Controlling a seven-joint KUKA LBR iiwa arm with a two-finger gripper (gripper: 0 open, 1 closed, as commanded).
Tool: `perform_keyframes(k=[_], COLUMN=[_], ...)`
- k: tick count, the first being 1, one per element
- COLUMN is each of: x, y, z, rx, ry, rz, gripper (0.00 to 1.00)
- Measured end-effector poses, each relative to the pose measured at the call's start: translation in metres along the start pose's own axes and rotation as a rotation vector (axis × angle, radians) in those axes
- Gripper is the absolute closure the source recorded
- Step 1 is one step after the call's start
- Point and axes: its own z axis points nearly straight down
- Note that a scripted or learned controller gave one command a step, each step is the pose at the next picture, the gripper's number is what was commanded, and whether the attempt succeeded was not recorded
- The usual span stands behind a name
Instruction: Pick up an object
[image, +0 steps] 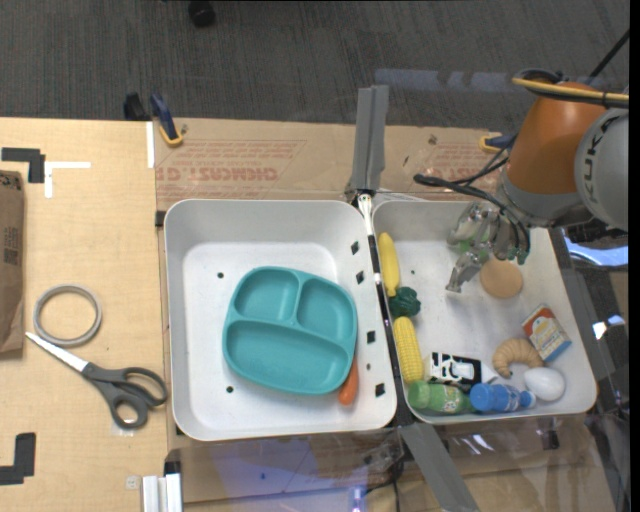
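- Lying at the far left of the bench are a ring of tape (67, 313) and a pair of scissors (105, 378). The scissor blades are pointing up and to the left.
- The left bin (185, 260) is holding a teal plate (290, 330) with three parts.
- An orange carrot (348, 385) is peeking out from under the plate's lower right edge.
- The right bin (425, 235) is sitting right next to the left bin.
- A yellow corn cob (388, 262) is lying along the right bin's left wall, with its long side going up and down the picture.
- A small green veggie (404, 300) is sitting just under it.
- A second corn cob (407, 348) is lying below that, long side also going up and down.
- A green bottle (438, 398) and a blue bottle (498, 398) are lying end to end along the near wall, long sides going left to right.
- The gripper (478, 250) is hanging over the back of the right bin, pointing down and to the left. I cannot tell how wide it is open or whether it is gripping anything.
- A tan lump (502, 279) is resting on the bin floor just to the right of the gripper's tip. It is almost round, a bit wider left to right.
- A croissant (517, 352), a little carton (545, 333) and a white egg (543, 382) are sitting near the right wall.
- The arm (555, 140) is reaching in from the right.
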Motion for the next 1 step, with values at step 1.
perform_keyframes(k=[1], x=[-0.0016], y=[0.0007], z=[-0.0108], rx=[0.000], ry=[-0.006], rz=[-0.003], gripper=[1.00])
